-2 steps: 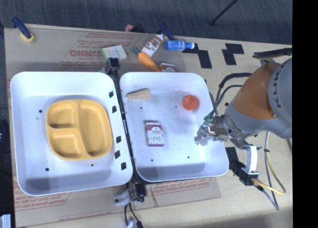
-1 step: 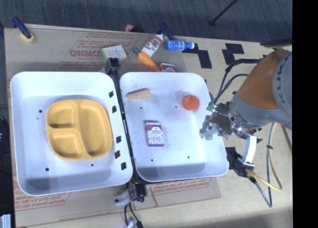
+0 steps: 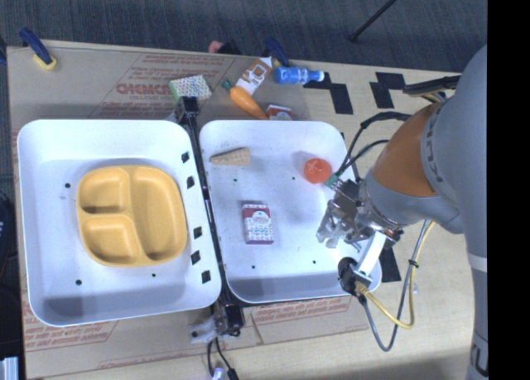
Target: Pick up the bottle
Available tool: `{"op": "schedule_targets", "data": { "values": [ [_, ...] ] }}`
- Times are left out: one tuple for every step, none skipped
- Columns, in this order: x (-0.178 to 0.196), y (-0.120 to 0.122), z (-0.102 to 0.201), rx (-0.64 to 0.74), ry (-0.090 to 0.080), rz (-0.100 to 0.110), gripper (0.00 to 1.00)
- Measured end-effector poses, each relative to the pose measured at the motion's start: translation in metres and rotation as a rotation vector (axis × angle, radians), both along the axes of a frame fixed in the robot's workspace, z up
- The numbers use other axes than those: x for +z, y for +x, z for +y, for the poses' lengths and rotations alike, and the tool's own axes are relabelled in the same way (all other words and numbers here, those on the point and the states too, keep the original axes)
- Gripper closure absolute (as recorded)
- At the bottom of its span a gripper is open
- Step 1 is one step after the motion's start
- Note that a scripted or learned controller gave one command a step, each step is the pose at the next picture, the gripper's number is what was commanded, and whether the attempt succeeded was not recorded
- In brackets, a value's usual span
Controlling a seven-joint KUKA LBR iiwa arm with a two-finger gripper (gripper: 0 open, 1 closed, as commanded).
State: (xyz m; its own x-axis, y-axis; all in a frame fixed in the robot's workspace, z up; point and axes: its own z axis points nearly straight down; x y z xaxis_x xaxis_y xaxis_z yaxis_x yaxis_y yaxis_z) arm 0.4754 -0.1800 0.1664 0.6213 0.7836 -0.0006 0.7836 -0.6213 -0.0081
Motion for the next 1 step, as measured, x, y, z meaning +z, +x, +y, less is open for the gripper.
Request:
{"op": "schedule_targets", "data": {
  "values": [
    [-0.0106,0.0003,-0.0165,-0.318,-0.003,-0.002,1.00]
  ]
}}
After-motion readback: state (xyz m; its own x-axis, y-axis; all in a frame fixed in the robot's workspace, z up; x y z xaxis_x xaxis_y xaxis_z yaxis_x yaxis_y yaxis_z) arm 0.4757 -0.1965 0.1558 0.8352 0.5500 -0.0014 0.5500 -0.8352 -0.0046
